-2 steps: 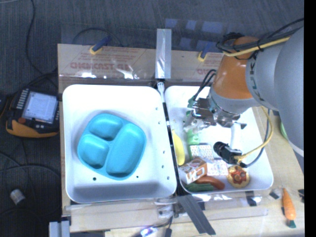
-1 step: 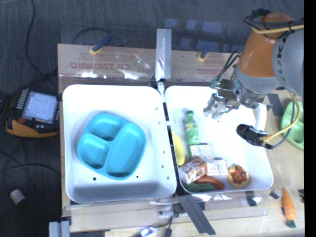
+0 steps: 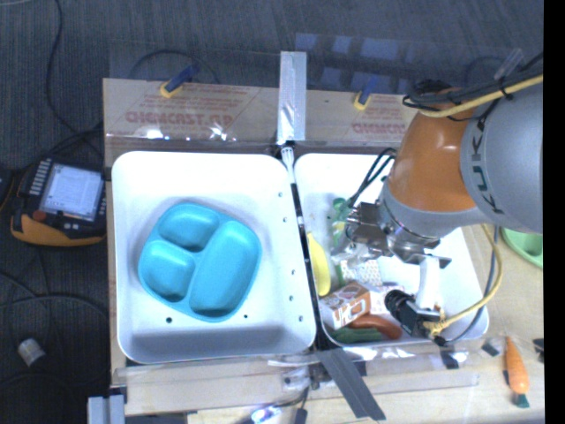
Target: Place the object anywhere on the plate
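Grey two-finger gripper (image 3: 366, 237) low over clutter, right of blue three-compartment plastic plate (image 3: 201, 260). Finger state: cannot tell. Advisable: single out one item, such as yellow banana (image 3: 319, 263), lift clear before crossing to plate.

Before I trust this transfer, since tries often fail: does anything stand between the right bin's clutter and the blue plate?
Only the two bins' adjoining rims lie between the clutter and the blue plate.

Arm's wrist (image 3: 415, 228) covers much of the right bin (image 3: 311, 193); gripper hidden beneath it, so nothing of it can be told; items under the arm can't be identified; yellow item (image 3: 320, 265) and green item (image 3: 339, 208) partly hidden, too small to name; green object (image 3: 528, 247) at right edge cut off; bottom-left grey part (image 3: 106, 408) cut by frame edge.
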Tool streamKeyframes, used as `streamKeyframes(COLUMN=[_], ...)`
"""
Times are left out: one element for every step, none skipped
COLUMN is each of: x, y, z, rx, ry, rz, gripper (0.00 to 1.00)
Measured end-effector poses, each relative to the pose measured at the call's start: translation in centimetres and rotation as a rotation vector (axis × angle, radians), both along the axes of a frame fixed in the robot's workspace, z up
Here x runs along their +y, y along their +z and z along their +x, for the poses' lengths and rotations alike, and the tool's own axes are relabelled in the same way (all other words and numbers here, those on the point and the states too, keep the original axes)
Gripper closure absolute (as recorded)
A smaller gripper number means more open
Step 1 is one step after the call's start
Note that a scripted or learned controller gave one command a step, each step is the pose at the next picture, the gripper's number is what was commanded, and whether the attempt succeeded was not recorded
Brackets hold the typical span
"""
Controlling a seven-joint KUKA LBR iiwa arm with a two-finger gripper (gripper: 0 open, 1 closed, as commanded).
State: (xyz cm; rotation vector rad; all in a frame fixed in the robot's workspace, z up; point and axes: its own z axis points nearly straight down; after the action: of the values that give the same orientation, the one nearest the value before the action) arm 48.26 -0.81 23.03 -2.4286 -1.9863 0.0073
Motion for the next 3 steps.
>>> streamKeyframes(x=[4.9,9.4,10.8], y=[-4.9,1.2,-0.8], z=[1.5,1.9,16.4], rx=[0.002,-0.001,-0.003], ry=[-0.238,-0.289,-0.657], rz=[-0.002,-0.006,-0.010], gripper=[1.00,1.00,1.00])
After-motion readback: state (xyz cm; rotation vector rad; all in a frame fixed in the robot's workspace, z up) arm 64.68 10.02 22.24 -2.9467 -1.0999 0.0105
